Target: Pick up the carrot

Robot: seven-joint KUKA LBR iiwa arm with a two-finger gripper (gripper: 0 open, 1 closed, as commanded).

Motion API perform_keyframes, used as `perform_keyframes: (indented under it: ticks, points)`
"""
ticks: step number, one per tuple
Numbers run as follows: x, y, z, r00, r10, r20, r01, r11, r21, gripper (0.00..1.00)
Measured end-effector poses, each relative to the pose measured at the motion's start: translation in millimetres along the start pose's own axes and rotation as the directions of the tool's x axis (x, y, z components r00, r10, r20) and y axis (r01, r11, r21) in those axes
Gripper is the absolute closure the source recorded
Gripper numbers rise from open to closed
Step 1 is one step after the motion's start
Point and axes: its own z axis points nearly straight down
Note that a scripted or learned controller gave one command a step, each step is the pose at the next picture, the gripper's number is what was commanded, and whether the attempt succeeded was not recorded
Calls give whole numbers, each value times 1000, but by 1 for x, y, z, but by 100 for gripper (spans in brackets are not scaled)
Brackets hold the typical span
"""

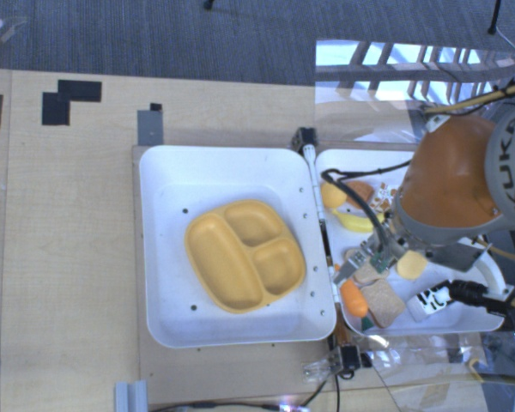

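The carrot (353, 299), a short orange piece, lies at the near left corner of the right bin (472, 320), against a tan block (383, 302). My gripper (349, 265) hangs just above and behind the carrot, close to the bin's left wall. It is open and there is nothing between its fingers. The arm's orange band (446, 174) covers much of the right bin's middle.
A yellow banana-like piece (342, 204) lies at the back left of the right bin, with a small yellow item (411, 265) and a black-and-white item (434, 299) nearer the middle. The left bin (167, 230) holds a yellow divided plate (245, 254).
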Motion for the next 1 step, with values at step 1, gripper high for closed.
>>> perform_keyframes:
  ticks: [1]
  points:
    - [0,0,0,1000,0,0,0,1000,0,0]
